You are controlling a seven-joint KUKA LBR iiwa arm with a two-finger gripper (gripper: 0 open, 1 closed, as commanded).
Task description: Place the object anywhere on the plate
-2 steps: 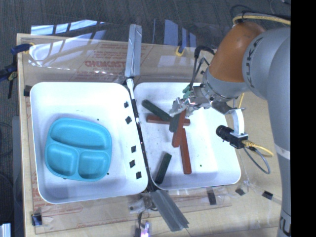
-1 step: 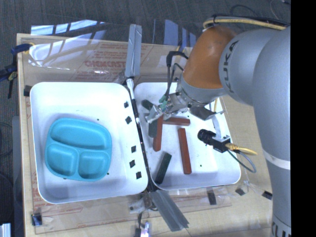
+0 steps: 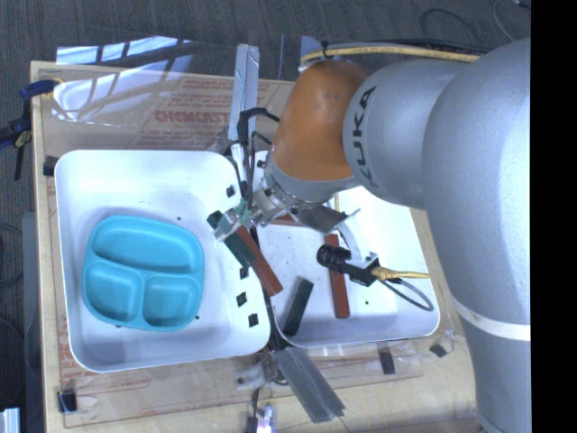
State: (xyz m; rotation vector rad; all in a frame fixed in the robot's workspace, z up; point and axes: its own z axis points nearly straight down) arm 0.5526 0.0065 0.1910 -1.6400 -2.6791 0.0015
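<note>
Table [image 3: 180, 379] with two white bins side by side, dark carpet beyond. Nearest, in the right bin [image 3: 406, 325]: black block [image 3: 298, 303] toward its 7 o'clock corner, and an upright brown stick [image 3: 339, 294] near the bin's centre, well apart from the plate. Slanted brown stick [image 3: 264, 271] lies by the divider between the bins, upper end running up to the gripper [image 3: 236, 222], lower end pointing to 5 o'clock. It is likely the task object and is not on the plate yet. Blue compartment plate [image 3: 142, 271] sits in the left bin [image 3: 68, 180], at 8 o'clock from the gripper, nothing on it. Gripper hangs over the divider; cannot tell if it is open or closed, or whether it has the stick. Arm [image 3: 433, 124] comes in from 3 o'clock, farther back. Step judged: grasp/lift stage, carry not done. Next move calls for a sure hold, a lift clear of the bin wall, travel toward 8 o'clock, then release over the plate.
</note>
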